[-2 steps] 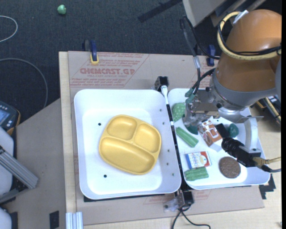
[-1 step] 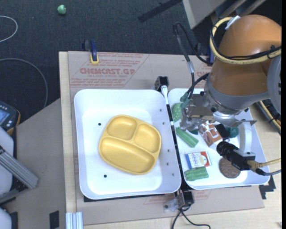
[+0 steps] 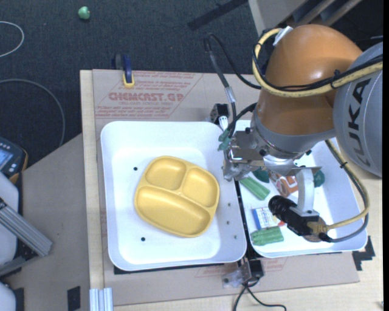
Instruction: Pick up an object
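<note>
Two shallow white bins sit side by side on a brown board printed with red lettering (image 3: pixel 149 92), over dark carpet with loose cables and a tiny green ball (image 3: pixel 84 11) off in the corner. Left bin (image 3: pixel 115 200) holds a yellow divided plate (image 3: pixel 176 195), lying flat near its middle. Right bin (image 3: pixel 349 188) has a green stick-shaped piece (image 3: pixel 254 186), a green block (image 3: pixel 267 236) and a small blue-and-white packet (image 3: pixel 261 215). Arm's wrist hangs over the right bin, gripper (image 3: pixel 243 159) by the divide between bins, just above the green stick; how it's set, can't tell.
</note>
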